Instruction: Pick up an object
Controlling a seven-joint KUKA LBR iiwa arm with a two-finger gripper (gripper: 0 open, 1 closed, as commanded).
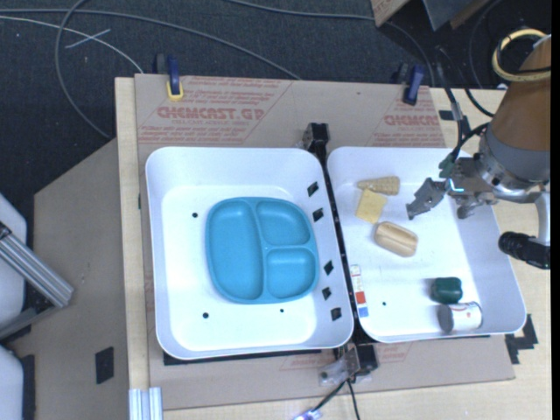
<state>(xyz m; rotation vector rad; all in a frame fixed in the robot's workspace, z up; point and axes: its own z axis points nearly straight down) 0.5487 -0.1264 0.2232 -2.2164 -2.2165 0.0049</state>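
The right bin holds several small objects. A tan ridged cracker lies at the back, with a yellow cheese wedge just in front of it and a tan bread roll nearer still. At the front right are a dark green block and a small white and grey can on its side. My gripper hovers over the bin's back right, to the right of the cheese and the roll. It is open, with one dark finger pointing toward the cheese and nothing between the fingers.
The left bin holds a blue divided plate. A black clip strip runs between the two bins. The grey arm comes in over the right bin's right rim. Cables lie on the dark floor behind the bench.
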